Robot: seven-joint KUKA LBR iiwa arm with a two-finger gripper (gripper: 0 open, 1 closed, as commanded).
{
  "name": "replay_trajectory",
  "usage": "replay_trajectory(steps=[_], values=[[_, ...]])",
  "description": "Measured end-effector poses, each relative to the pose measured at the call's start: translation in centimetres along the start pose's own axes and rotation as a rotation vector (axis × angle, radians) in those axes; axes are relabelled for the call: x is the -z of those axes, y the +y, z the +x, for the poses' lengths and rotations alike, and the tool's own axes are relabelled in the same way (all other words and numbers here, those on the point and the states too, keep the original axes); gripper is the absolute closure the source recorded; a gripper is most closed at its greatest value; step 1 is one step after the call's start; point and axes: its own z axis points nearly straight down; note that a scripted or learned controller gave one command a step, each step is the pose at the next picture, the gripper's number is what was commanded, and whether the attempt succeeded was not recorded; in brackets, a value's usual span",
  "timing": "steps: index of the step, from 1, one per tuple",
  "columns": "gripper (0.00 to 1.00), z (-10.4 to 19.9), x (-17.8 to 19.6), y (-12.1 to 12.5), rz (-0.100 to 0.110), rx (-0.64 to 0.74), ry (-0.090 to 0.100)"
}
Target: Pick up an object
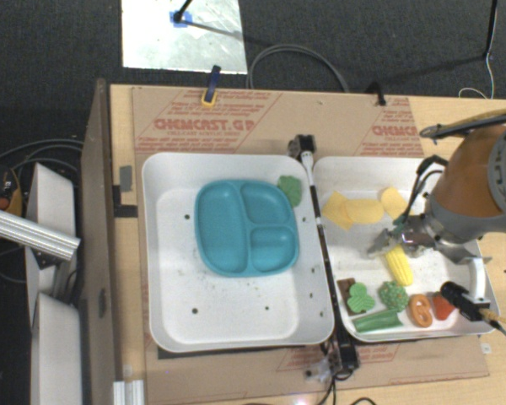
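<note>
Camera view: the two-finger gripper sits low in the right white bin, directly over the upper end of a yellow plastic corn cob. The cob lies flat, long axis running top-to-bottom with a slight lean, its lower end toward the near rim. Whether the fingers are parted or closed on the cob cannot be told. A turquoise divided plastic plate lies in the left white bin. The brown board reads "CHEMCAST GP" in red.
</note>
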Motion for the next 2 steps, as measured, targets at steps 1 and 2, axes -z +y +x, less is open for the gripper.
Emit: replay_trajectory(steps=[1, 2], values=[[1.0, 0.0, 1.1, 0.3, -0.005, 0.003, -0.001], [1.0, 6.5, 11.7, 0.2, -0.012, 0.011, 0.001]])
